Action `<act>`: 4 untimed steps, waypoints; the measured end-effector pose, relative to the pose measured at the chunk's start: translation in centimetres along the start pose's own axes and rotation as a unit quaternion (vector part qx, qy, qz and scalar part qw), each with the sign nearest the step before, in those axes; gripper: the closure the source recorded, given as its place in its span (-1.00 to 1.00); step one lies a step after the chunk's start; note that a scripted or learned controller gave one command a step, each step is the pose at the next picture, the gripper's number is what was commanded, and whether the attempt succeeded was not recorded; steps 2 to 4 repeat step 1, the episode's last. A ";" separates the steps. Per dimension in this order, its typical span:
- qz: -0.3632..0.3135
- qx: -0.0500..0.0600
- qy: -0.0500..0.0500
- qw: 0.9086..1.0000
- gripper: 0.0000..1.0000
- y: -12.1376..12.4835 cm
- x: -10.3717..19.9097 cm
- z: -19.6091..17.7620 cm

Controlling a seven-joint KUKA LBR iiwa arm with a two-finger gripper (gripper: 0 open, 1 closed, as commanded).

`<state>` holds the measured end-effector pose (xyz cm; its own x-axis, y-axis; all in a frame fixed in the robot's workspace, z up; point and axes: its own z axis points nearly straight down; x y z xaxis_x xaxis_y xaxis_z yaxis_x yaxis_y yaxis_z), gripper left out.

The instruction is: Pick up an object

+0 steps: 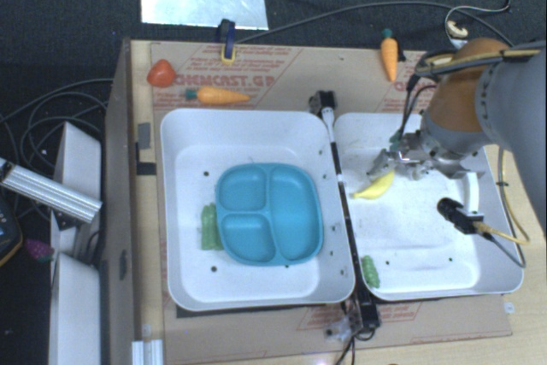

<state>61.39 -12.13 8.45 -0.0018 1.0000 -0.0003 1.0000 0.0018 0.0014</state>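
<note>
The arm [496, 98] reaches in from the right, bent down over the right bin [479, 269]. Its gripper [395, 164] hangs low just above the yellow banana [374, 186] at the bin's far left; whether it grips cannot be told.

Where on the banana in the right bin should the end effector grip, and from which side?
Probably the banana's middle, from above, fingers across its narrow width. It lies flat on the right bin's floor, slanted, with the divider close to its lower end.
</note>
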 end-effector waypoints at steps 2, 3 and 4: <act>-0.001 -0.001 0.000 1.000 1.00 0.1 0.0 -1.1; -0.001 -0.001 0.000 1.000 1.00 0.1 0.0 -1.1; -0.001 -0.001 0.000 1.000 1.00 0.1 0.0 -1.1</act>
